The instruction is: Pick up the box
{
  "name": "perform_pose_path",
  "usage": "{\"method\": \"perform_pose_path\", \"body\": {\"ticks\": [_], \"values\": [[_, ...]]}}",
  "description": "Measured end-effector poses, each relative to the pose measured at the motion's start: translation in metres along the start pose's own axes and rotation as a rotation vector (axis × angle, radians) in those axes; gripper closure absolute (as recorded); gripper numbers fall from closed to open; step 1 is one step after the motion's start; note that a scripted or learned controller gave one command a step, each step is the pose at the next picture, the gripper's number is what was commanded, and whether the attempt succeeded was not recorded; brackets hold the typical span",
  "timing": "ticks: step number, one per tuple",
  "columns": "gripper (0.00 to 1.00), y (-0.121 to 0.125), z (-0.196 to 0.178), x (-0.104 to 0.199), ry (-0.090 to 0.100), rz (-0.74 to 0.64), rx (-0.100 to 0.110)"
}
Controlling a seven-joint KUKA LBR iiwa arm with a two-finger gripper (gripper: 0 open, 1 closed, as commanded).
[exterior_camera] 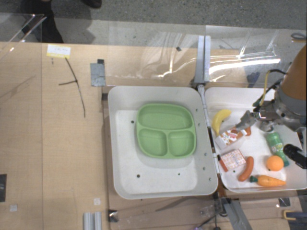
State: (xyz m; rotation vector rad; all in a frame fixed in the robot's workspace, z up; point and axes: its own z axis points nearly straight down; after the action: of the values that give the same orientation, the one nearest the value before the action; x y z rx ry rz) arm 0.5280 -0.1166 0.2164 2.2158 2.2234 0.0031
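Camera view: two white bins side by side on the tan surface [48,143]. Left bin [120,176] with a green plate [166,130] in three parts. Right bin [230,99] with the small things.

The box [233,159] lying flat near the left wall of the right bin, toward the near side. Small, white and red, tilted a bit. Just to its right a sausage [246,168], close but maybe not touching. Past the box on the far side, a flat packet [230,137] and a banana [219,120]. Further right an orange [275,163], a carrot [270,180] and a green bottle [276,143].

End effector [245,121] hanging above the packet and banana, far of the box. Open or shut: cannot tell, too dark and blurry.

Probably a light cardboard box, stiff but easy to crush. Best taken from above across its two short sides, with a soft squeeze, away from the sausage.
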Motion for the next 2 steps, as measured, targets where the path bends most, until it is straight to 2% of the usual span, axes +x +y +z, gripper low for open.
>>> {"method": "perform_pose_path", "body": {"ticks": [1, 2], "values": [[0.00, -0.028, 0.118, 0.009, 0.000, -0.095, 0.002], [1.00, -0.026, 0.106, 0.008, -0.001, -0.094, -0.005]]}}
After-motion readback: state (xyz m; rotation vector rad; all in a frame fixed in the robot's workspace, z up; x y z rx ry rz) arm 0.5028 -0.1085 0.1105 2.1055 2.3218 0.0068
